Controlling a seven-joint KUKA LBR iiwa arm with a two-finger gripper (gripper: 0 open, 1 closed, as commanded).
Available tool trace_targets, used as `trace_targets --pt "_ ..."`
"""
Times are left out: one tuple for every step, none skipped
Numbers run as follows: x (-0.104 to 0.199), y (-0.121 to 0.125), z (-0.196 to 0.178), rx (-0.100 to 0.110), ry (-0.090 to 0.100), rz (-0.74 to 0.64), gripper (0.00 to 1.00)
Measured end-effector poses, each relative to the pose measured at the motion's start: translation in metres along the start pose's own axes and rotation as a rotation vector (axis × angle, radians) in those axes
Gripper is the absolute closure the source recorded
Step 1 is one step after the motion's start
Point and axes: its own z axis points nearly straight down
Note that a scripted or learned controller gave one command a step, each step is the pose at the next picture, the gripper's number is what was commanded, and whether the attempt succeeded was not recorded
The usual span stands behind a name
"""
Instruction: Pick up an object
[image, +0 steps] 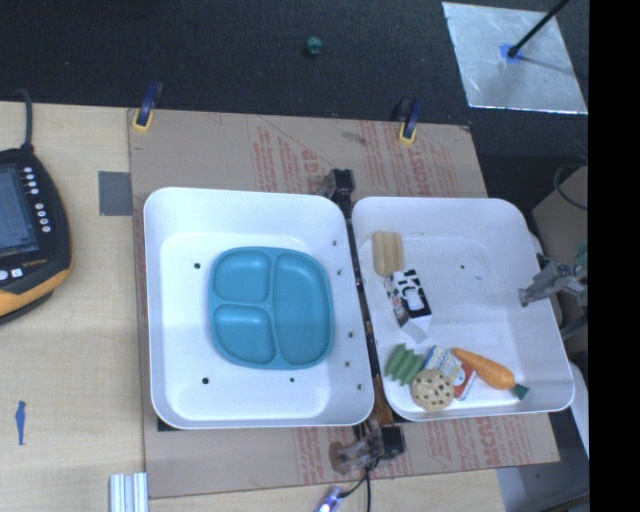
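The right bin (495, 225) holds several small objects along its left and near sides. A tan bread-like piece (387, 252) lies at the upper left, with a black-and-white packet (408, 297) just below it. Near the front lie a green ridged piece (403, 363), a round speckled cookie (431, 390), a small colourful packet (447, 360) and an orange carrot (486, 370). My gripper (538, 290) comes in low over the bin's right rim, apart from all of these objects, with nothing visibly held.
The left bin (170, 300) contains a blue divided plate (271, 306). A black-and-orange pendant (25, 225) lies on the bench at far left. Clamps (407, 120) pin the cardboard sheet under the bins.
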Motion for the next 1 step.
trace_targets --pt "0.0893 -0.0103 0.0990 0.001 0.001 -0.002 0.00"
